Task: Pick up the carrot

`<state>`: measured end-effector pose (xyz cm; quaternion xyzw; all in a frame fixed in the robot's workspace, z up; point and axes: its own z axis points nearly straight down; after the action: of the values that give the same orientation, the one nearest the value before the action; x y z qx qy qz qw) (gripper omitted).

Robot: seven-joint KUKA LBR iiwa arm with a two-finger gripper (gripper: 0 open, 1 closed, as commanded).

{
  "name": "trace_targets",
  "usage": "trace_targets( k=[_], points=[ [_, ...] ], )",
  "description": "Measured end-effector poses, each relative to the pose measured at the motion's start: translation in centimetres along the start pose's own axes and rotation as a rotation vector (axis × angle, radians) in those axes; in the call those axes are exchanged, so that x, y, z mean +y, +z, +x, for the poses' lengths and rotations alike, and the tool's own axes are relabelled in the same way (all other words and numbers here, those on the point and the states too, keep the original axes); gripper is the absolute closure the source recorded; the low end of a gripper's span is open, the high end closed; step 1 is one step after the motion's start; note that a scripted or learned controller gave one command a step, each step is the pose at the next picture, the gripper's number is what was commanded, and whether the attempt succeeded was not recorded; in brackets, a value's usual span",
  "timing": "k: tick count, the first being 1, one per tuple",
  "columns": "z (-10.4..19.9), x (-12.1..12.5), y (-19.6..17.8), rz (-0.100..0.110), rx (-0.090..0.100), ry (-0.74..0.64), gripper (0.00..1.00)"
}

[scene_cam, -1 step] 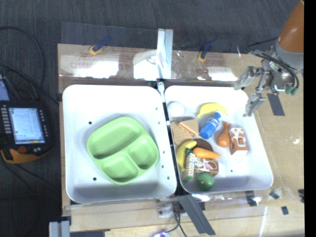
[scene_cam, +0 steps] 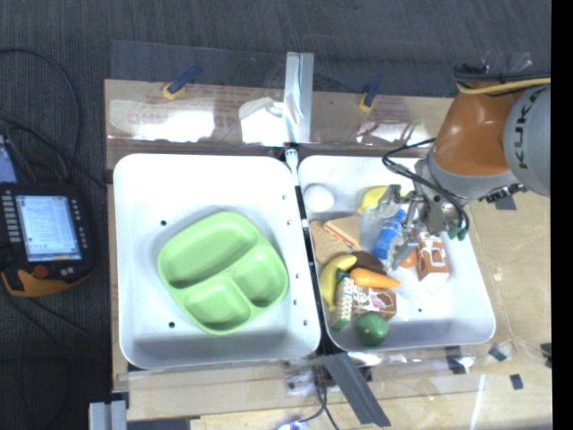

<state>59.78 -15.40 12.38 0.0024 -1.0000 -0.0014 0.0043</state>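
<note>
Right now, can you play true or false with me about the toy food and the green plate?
1. The green plate sits in the left bin. True.
2. The carrot lies on the green plate. False: it lies in the right bin, next to the banana.
3. The gripper is above the right bin. True.
4. The lime is in the left bin. False: it is near the front of the right bin.
5. The carrot is between the gripper's fingers. False: it lies apart from them.

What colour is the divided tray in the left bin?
Light green. The tray shows plainly in the camera view, lying in the white left bin.
</note>
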Motion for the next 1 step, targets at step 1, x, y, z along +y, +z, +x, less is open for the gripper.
trace_targets(
  k=[1],
  points=[
    [5.15,4.05,-0.04,0.005,-0.012,-0.004,0.0]
  ],
)
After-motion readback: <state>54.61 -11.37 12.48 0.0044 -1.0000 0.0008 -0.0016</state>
